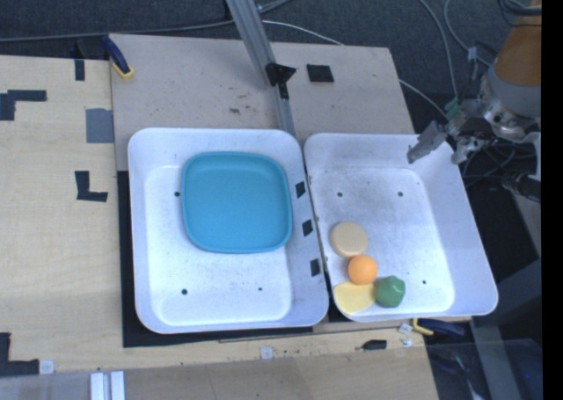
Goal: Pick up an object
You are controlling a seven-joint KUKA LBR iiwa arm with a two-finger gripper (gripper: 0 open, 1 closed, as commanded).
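Observation:
The right bin (413, 205) holds a small cluster in its near left corner: a beige round piece (348, 238), an orange ball (361, 269), a green object (389, 291) and a yellow piece (354, 299), all touching or nearly so. My gripper (437, 153) hangs over the far right rim of that bin, well away from the cluster. Its fingers (423, 147) stand open with nothing between them. The arm's orange band (521, 51) shows at the right edge.
A light blue square plate (236, 202) lies flat in the left bin (158, 293). A slanted metal rail (258, 33) runs down to the gap between the bins. Cables loop behind the right bin.

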